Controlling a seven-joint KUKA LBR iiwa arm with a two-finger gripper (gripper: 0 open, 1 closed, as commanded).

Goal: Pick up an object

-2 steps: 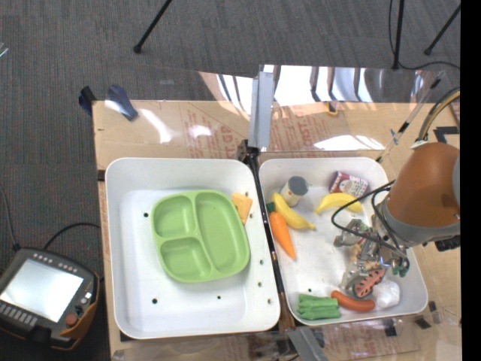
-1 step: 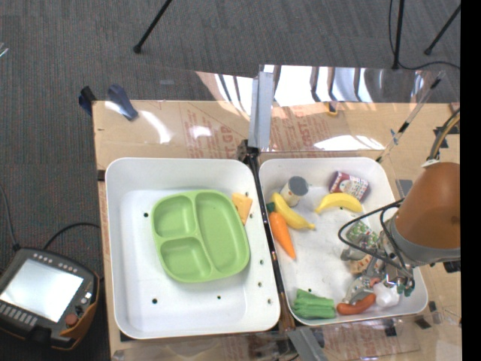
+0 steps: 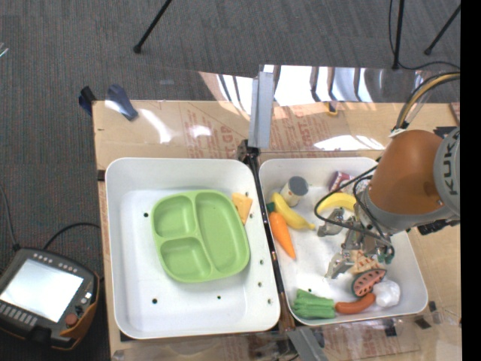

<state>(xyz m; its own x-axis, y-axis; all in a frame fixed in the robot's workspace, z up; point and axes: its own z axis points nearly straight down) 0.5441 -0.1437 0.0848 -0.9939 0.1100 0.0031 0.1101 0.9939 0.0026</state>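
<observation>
My gripper [image 3: 334, 245] hangs low over the middle of the right bin [image 3: 415, 273], open, with bare bin floor between its fingertips. Left of it lie an orange carrot [image 3: 282, 234] and a yellow banana [image 3: 291, 213]. A second banana [image 3: 337, 201] lies just above the gripper, partly under the wrist. A watermelon slice [image 3: 367, 282] sits just below and right of the gripper, with a red sausage [image 3: 355, 304] and a green leafy toy [image 3: 313, 304] along the front wall. At the back stand a small grey can [image 3: 297, 188] and a red can [image 3: 339, 180].
The left bin [image 3: 128, 277] holds a green divided plate [image 3: 200, 235] and a yellow cheese wedge [image 3: 242, 204] by its right wall. A white crumpled item [image 3: 388, 295] lies in the right bin's front right corner. The orange-banded arm [image 3: 409, 175] covers that bin's right side.
</observation>
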